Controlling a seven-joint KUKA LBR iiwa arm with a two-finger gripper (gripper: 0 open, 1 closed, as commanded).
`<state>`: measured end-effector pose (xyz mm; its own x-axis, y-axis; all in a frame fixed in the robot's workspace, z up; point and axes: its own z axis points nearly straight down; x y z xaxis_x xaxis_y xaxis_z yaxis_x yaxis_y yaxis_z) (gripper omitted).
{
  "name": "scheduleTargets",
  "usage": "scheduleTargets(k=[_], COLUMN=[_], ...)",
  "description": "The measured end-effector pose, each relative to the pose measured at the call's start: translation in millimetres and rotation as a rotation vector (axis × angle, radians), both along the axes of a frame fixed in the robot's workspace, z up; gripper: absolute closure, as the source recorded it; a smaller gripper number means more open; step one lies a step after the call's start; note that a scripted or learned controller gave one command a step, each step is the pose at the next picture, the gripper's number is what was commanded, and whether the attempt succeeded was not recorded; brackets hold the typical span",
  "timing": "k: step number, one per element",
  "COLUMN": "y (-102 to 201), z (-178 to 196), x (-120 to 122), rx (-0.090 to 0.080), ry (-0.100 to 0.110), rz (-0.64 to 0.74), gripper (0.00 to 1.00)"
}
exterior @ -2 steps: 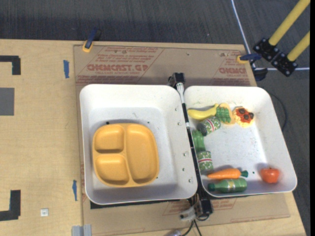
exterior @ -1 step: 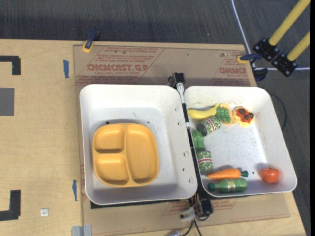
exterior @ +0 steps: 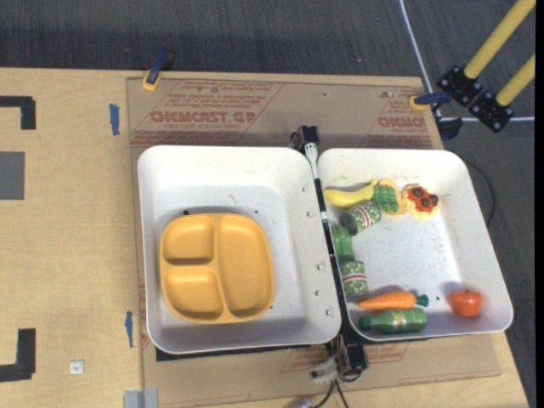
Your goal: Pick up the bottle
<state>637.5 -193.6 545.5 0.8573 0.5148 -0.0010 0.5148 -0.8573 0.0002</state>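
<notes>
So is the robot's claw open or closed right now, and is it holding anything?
Gripper: cannot be told from this picture. A bottle lies in the right bin, just in front of the carrot.

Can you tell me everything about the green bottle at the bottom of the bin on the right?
The green bottle looks like a small plastic toy. It lies on its side near the front edge of the right bin, with a red and white label around its middle and its darker neck pointing right. Just behind it lies an orange carrot, close alongside it; whether they touch is hard to tell. A red tomato sits apart to its right.
</notes>
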Motion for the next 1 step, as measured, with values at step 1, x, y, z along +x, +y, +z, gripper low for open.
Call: scheduleTargets(k=[1], y=[0.6], z=[10.6], x=[0.5], rx=[-0.001], ry=[-0.002], rz=[0.001], gripper=[1.00])
